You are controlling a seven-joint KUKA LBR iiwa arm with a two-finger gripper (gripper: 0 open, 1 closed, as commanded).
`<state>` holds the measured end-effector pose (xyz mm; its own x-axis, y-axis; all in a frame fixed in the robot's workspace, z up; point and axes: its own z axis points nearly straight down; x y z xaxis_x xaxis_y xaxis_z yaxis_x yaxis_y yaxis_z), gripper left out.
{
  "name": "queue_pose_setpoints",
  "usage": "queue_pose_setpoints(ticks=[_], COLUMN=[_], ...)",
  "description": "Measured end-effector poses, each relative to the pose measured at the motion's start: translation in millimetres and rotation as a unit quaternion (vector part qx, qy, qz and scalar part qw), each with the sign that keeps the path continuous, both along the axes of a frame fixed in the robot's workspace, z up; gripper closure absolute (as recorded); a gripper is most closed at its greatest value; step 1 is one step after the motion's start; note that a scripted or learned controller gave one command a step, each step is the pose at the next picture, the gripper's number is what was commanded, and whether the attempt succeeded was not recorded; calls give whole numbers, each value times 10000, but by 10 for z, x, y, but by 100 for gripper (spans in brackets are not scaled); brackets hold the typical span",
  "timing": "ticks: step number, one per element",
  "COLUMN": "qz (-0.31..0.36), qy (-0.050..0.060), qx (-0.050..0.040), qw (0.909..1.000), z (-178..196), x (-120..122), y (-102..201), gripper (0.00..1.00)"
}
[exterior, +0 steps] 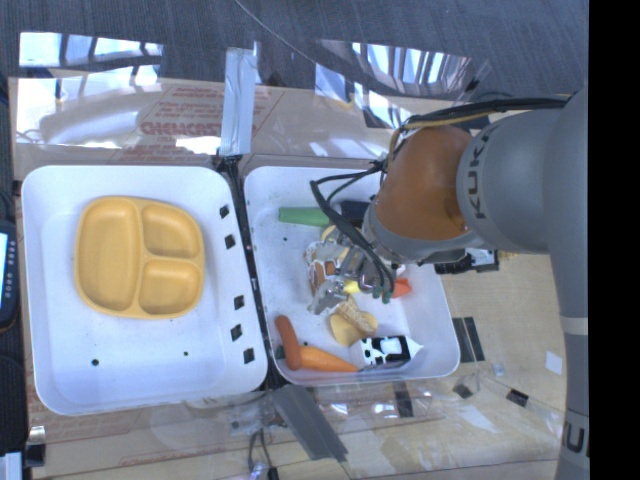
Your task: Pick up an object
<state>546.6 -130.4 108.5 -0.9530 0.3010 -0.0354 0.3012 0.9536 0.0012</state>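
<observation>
Honestly, I cannot tell how the end effector point(335, 283) is set, buried in the right bin point(262, 268) clutter near the carrot point(322, 359), so it might snag two pieces or none

Left shallow plastic bin point(60, 368): white, with small black marks along its right wall. In it, a three-compartment plastic tray point(140, 256): uniform mustard yellow. Right shallow plastic bin point(435, 333): white. Contents by colour: flat green bar-shaped piece point(300, 215); orange carrot-shaped toy point(325, 359); reddish-orange sausage-shaped piece point(288, 336); pale yellow wedge-shaped piece point(352, 325); small block patterned in black and white patches point(385, 350). Robot arm point(520, 183): grey casing, with an orange band point(425, 183) above the wrist and dark lettering on the grey. Cardboard sheet point(180, 118) behind the bins: tan with red print.
</observation>
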Motion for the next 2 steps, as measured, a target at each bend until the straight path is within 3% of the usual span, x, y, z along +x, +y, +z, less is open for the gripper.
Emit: queue_pose_setpoints(ticks=[1, 2], qz=[-421, -391], qy=[147, 153], qx=[58, 57], qw=[9990, 9991], z=[-146, -54], x=[-102, -98], y=[289, 295], gripper=[0, 100])
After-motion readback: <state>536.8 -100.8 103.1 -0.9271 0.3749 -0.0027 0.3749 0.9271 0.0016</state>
